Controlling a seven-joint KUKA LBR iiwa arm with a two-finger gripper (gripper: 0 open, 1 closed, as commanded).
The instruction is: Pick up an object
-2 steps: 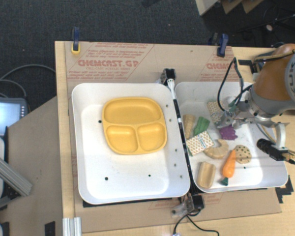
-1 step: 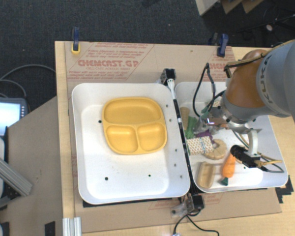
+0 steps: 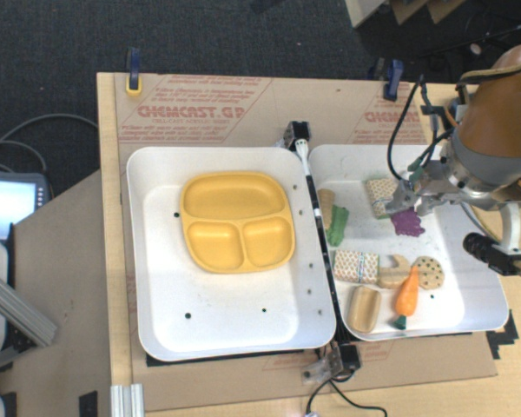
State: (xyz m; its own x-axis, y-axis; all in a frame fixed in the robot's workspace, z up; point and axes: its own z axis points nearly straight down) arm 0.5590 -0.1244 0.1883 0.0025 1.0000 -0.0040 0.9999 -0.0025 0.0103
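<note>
Hand (image 3: 405,200) low in right bin (image 3: 478,320), directly over purple toy (image 3: 407,223), touching or just above it. Grip state: cannot tell.

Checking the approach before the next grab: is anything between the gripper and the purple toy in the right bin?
Nothing visible does. The gripper hangs right above the purple toy, with the patterned block beside it to the left, not between them.
</note>
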